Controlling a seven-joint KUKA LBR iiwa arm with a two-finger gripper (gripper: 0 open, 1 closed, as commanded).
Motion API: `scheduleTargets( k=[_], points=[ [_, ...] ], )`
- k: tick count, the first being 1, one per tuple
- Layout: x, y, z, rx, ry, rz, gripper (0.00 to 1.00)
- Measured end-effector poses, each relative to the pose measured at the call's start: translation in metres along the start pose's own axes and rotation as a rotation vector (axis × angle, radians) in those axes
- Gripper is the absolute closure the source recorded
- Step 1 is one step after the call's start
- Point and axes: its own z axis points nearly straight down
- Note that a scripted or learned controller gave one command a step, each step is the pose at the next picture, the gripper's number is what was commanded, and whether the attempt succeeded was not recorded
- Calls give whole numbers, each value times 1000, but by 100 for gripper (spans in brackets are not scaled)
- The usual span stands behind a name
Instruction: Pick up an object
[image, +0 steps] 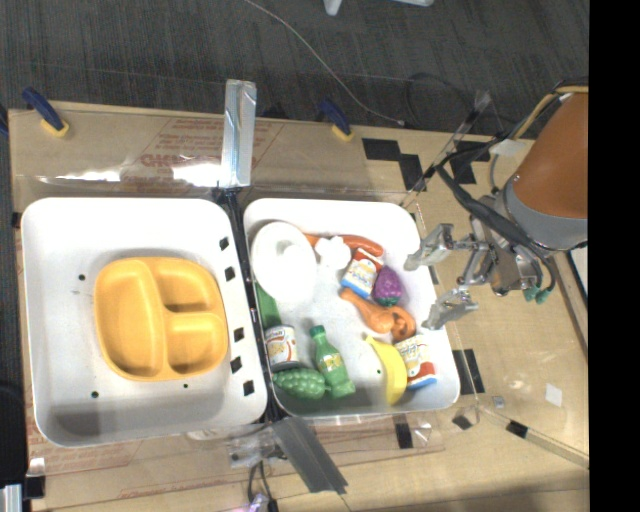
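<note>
The right bin (400, 218) holds several toy foods: a white plate (282, 262), a red sausage (352, 243), a small jar (361, 272), purple grapes (388, 286), an orange drumstick (375, 313), a banana (390, 368), a can (417, 362), a green bottle (331, 363), a second can (281, 346) and a green bumpy piece (301, 383). My gripper (440, 280) hangs open over the bin's right rim, with nothing between its fingers. The purple grapes lie just left of it.
The left bin (60, 230) carries a yellow divided tray (160, 316). A silver taped post (239, 135) stands behind the seam between the bins. Blue clamps (46, 110) sit at the bench's back edge. Cables (455, 150) run behind the arm.
</note>
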Motion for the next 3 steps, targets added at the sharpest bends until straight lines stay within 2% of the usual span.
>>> scheduleTargets(
  k=[1, 2, 3],
  points=[
    [-31, -5, 135, -6, 12, 13, 0],
    [-16, -5, 199, -1, -2, 100, 0],
    [-18, -4, 187, 1, -6, 92, 100]
  ],
)
